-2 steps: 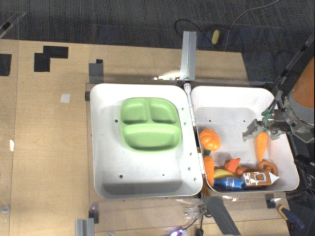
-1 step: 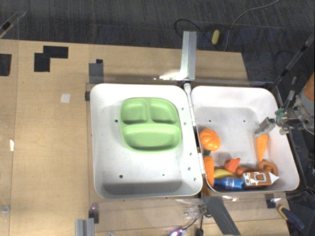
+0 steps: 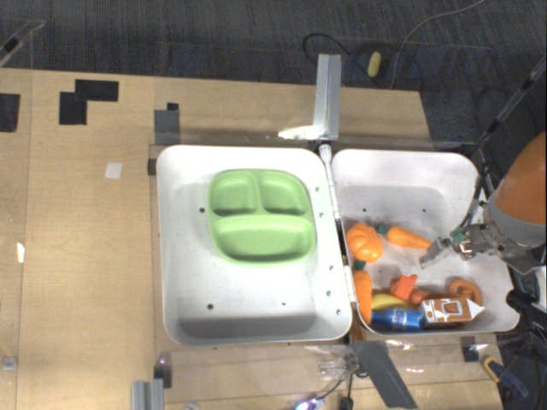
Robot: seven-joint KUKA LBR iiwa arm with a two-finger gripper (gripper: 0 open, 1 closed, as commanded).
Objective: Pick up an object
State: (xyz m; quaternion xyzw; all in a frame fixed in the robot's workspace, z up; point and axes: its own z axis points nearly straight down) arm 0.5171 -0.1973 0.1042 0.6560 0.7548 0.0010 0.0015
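On the left half of the wooden surface [image 3: 77, 254] sits the left bin [image 3: 184, 306], and in it a green divided plate [image 3: 259, 214], lying flat toward the bin's far side with its two small compartments farthest from me. Across the divider, the right bin [image 3: 402, 178] carries the toys, all crowded along its near edge while the far half lies bare.

Closest to the divider is an orange pumpkin [image 3: 366, 243], with a carrot [image 3: 363, 290] just below it pointing at the near wall. Next comes a second carrot [image 3: 407, 238], its long axis running left to right across the bin, tip toward the arm. A small red piece [image 3: 404, 285], a yellow piece [image 3: 385, 301], a blue bottle [image 3: 397, 318], a little printed carton [image 3: 449, 311] and a brown pretzel-like ring [image 3: 464, 290] fill the near right corner.

The end effector [image 3: 444, 248] hangs low by the bin's right wall; I can't tell whether it is parted or closed. The second carrot lies just to its left, so that looks the likeliest target, reached by a short move toward the divider.
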